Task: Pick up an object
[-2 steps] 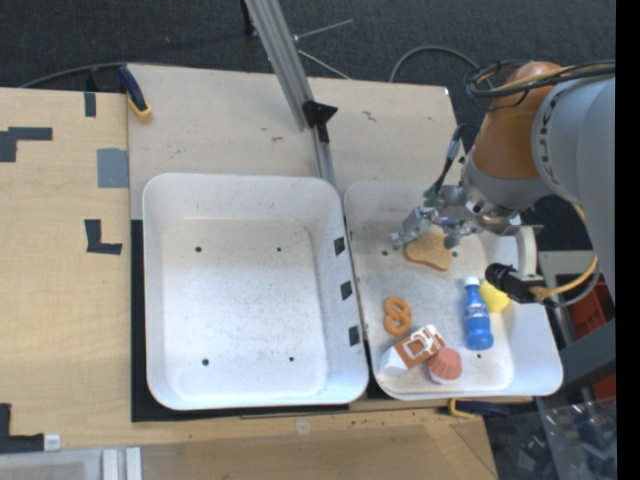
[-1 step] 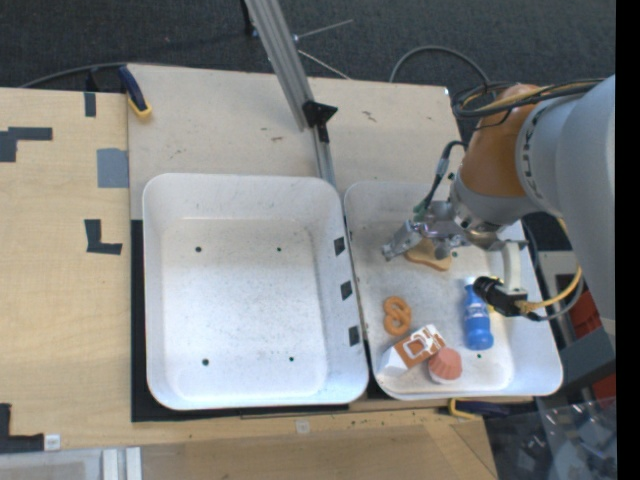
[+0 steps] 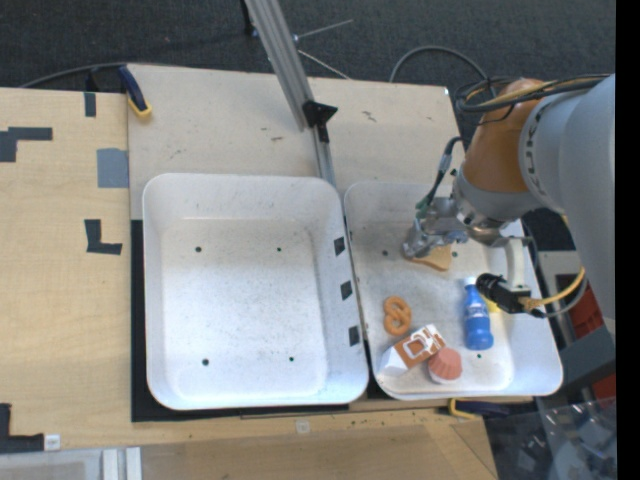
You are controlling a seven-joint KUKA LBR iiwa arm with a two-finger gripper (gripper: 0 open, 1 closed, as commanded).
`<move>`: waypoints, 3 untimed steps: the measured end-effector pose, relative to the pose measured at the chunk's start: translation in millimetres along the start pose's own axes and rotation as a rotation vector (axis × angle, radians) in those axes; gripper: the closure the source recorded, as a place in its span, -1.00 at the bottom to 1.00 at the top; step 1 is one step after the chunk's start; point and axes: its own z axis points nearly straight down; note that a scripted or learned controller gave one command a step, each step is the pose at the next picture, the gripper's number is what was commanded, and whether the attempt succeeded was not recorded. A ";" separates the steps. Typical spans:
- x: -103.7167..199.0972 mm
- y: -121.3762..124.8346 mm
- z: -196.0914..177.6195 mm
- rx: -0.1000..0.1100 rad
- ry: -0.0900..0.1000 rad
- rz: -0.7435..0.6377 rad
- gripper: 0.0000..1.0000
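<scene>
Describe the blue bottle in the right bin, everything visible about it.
The blue bottle is small, looks like glossy plastic, and has a bright blue body with a pale cap end. It seems to lie flat on the floor of the right bin, towards the bin's right wall, with the cap end pointing to the far side. A reddish round thing sits close by at its near left, seemingly not touching it. The hand is apart from it, farther back and to the left.

We are seeing the left bin (image 3: 240, 303) and the right bin (image 3: 375, 218) as matt white plastic (both speckled with dark scuffs). The bench (image 3: 60, 298) is showing pale wood grain, the far rail (image 3: 280, 43) is gleaming like ribbed metal, and the blue bottle (image 3: 477, 320) is looking like smooth plastic.
</scene>
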 end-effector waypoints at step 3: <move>46.9 -6.0 -101.3 -0.002 0.001 -0.003 1.00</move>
